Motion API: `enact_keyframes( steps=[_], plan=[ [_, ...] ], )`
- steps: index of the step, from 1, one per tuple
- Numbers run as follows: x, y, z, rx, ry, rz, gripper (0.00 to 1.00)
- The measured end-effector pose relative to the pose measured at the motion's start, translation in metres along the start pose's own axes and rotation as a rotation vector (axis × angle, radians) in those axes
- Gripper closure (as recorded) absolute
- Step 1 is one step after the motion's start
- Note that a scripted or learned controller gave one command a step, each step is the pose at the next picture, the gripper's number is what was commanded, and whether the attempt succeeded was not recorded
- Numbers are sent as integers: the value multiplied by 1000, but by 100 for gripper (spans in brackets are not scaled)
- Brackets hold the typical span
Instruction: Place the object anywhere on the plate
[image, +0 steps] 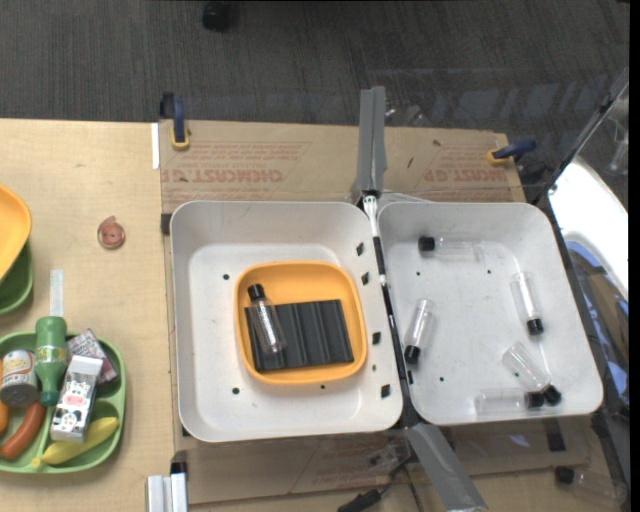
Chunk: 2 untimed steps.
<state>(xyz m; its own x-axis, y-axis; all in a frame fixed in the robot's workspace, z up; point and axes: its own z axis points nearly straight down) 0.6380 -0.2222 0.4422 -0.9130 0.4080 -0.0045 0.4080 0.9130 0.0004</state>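
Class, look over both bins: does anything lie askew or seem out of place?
Nothing looks spilled or broken. One vial lies on the orange plate, tilted across the dark ribbed block. The right bin's vials, like this one, lie scattered at mixed angles.

Both white bins (190, 300) look like smooth, matt plastic. The orange plate (300, 372) has a slight plastic sheen and carries a ribbed black matt slab (310, 333). Clear vials (264, 318), glossy, have black caps. At nine o'clock, the tabletop (80, 180) is pale wood; cardboard (270, 170) lies beneath.
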Motion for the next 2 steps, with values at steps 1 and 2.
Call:
enact_keyframes(
  steps=[1,2],
  plan=[
    [27,-12,83,-1,2,-163,0],
    [65,-7,92,-1,2,-369,0]
  ],
)
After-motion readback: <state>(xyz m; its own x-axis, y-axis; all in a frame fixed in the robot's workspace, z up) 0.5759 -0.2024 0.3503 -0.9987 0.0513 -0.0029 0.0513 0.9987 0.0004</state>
